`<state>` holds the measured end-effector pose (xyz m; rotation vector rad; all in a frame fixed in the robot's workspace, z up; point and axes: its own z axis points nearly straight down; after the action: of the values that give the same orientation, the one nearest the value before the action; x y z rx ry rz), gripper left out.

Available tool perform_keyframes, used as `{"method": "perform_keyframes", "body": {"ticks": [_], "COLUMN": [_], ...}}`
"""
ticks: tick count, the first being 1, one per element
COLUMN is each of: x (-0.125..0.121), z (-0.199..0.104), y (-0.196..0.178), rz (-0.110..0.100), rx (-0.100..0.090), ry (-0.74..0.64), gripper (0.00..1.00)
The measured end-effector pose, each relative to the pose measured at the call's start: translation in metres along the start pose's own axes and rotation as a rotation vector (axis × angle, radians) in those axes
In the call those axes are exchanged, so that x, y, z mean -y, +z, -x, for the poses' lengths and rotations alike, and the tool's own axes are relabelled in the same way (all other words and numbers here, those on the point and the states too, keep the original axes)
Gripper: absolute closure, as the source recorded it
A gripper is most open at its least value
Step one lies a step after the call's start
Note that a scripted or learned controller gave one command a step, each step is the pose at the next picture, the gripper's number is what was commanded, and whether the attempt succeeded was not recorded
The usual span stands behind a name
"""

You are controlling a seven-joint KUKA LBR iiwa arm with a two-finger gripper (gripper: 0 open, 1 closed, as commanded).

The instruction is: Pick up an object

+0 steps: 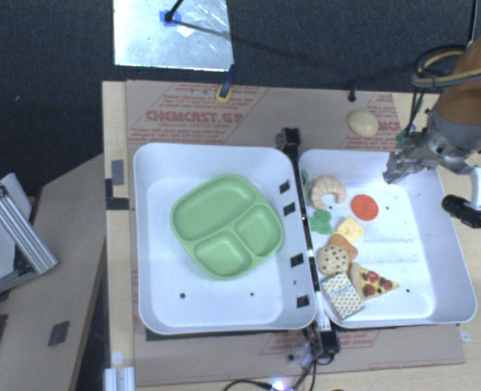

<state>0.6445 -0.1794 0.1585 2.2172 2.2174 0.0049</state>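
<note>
The right bin (435, 251) holds several toy foods along its left side: a croissant (328, 190), a red tomato slice (365, 208), a green leafy piece (319, 219), a yellow cheese wedge (350, 230), a brown cookie (334, 258), a pizza slice (373, 283) and a checkered cracker (343, 295). My gripper (401, 168) hangs over the bin's far right corner, well right of the croissant and above the tomato slice. Nothing shows between its fingers.
The left bin (155, 218) carries a green divided plate (226, 226). A beige egg-shaped object (363, 123) lies on the cardboard behind the right bin. A black divider (301, 226) with clips runs between the bins. A shiny sheet (172, 23) lies at the back.
</note>
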Motion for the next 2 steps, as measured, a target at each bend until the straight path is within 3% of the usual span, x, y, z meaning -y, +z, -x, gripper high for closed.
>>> {"method": "perform_keyframes", "body": {"ticks": [1,2], "x": [0.003,0.002], "z": [-0.003,-0.003], "y": [-0.046,-0.068], "rz": [0.0,-0.002], "rx": [-0.001,-0.001], "ry": [-0.004,-0.004], "gripper": [1.0,1.0]}}
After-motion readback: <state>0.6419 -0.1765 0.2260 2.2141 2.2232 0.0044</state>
